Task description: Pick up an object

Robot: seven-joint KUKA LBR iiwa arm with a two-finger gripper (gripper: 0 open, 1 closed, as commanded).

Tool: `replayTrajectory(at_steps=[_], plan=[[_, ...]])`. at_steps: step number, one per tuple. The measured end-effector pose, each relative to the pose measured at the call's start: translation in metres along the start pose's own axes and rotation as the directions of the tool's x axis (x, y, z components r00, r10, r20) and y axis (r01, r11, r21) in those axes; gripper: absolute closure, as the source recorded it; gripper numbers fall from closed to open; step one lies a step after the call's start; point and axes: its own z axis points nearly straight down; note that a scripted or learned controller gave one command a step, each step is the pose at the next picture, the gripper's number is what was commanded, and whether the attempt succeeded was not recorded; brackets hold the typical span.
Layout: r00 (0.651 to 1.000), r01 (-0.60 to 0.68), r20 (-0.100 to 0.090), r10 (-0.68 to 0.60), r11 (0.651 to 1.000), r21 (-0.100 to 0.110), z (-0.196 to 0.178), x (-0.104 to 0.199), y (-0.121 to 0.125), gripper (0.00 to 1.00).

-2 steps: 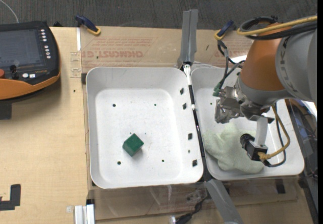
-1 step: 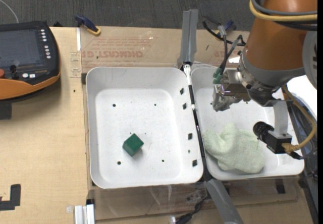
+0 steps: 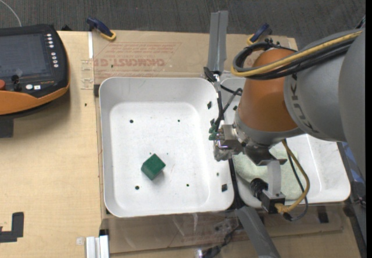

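The green cube (image 3: 153, 166) sits on the floor of the left bin (image 3: 174, 106), in its near half. It is turned cornerwise and has no long axis to favour. The claw (image 3: 247, 155) hangs just outside that bin's right wall, so the cube lies well apart toward the view's left. The arm (image 3: 273, 100) points wrist-down; whether the claw is wide or narrow, I cannot tell.

The single camera was fixed above the worktop (image 3: 52, 187), fairly near, looking down at a slant on the left bin (image 3: 105, 135) and the right bin (image 3: 331, 176); the arm (image 3: 325, 94) entered from its right.
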Motion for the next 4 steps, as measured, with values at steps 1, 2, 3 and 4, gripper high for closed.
replayTrajectory(at_steps=[1,2,3,4], plan=[[0.971,0.240,0.000,-0.240,0.971,0.000,0.051,0.036,0.000,1.00],[0.951,0.308,0.001,-0.308,0.951,-0.003,-0.001,0.026,0.001,1.00],[0.951,0.309,0.001,-0.309,0.951,-0.003,-0.001,0.026,0.001,0.00],[0.863,0.505,0.001,-0.505,0.863,-0.001,0.099,0.074,0.001,0.00]])
